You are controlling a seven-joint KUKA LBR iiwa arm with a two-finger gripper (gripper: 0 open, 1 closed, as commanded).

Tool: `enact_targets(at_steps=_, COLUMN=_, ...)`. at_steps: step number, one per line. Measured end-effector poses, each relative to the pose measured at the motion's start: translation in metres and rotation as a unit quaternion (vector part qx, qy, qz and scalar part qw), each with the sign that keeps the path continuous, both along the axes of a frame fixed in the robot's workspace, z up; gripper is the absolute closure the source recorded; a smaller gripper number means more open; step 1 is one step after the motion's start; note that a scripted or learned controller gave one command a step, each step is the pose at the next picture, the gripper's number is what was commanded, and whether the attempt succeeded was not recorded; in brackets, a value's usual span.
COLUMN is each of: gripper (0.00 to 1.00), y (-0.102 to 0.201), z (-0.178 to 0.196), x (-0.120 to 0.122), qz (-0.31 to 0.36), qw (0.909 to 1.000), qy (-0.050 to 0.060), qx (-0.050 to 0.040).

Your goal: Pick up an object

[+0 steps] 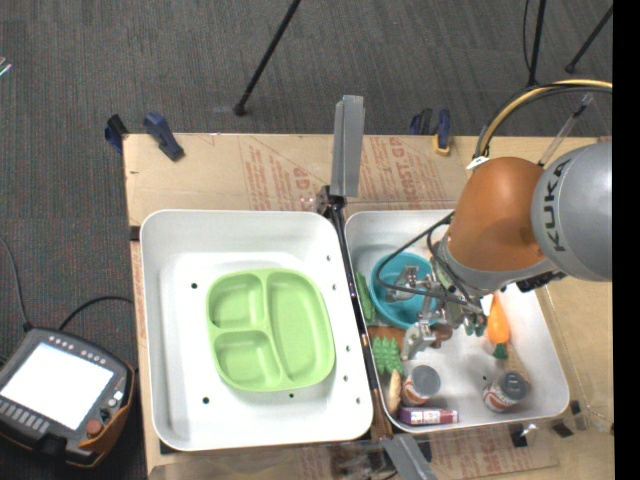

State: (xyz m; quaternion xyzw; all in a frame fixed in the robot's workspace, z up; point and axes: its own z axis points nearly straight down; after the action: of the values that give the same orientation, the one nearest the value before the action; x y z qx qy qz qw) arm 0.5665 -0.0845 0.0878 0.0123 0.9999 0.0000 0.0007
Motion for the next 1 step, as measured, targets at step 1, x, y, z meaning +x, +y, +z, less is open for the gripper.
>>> enact_targets(at_steps=1, gripper=0.00, y=-0.0542, z=0.0026, x=0.0530, qz=0.044, qw=0.9991, qy=-0.001, qx=-0.0002)
